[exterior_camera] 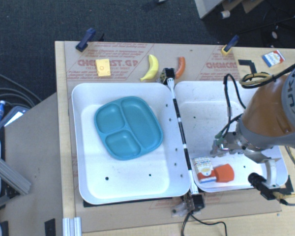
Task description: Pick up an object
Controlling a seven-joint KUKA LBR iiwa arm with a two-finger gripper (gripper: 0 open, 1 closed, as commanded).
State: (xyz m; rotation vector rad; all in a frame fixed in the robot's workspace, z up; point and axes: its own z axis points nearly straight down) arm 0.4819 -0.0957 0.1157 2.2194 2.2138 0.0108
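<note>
In the right bin [201, 107], near its front left corner, lie a small white carton with an orange label [203, 166] and an orange object [224, 173] touching its right side. My gripper [220, 146] hangs low in that bin, just above and slightly right of the carton, at the end of the grey arm with its orange band [268, 112]. Nothing visible sits in the gripper. A blue divided plate [128, 127] lies in the left bin [88, 171].
On the bench behind the bins lie a yellow banana [150, 68], an orange sausage-shaped toy [180, 67] and a yellow block [103, 68]. Blue clamps [85, 40] sit at the bench's back edge. A black cable loops over the right bin's far side [228, 97].
</note>
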